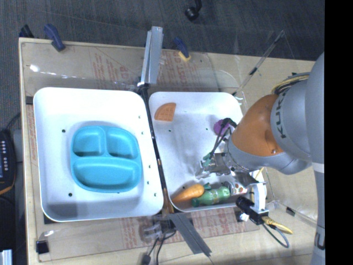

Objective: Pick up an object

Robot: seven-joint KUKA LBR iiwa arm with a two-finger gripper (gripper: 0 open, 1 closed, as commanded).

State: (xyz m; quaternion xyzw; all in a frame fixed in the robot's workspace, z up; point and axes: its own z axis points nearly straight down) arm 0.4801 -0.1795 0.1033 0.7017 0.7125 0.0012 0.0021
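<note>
Orange-banded arm (265, 134) hides most of the gripper (212, 164); whether its fingers are apart or together cannot be told. Carrot (187, 192) and green bottle (212, 195) lie just below it; a purple object (222, 126) is half hidden.

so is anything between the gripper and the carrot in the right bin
Nothing visible does. The gripper hangs over bare bin floor just above the carrot, which lies against the right bin's near wall. The green bottle lies beside the carrot, touching its end, not over it.
</note>
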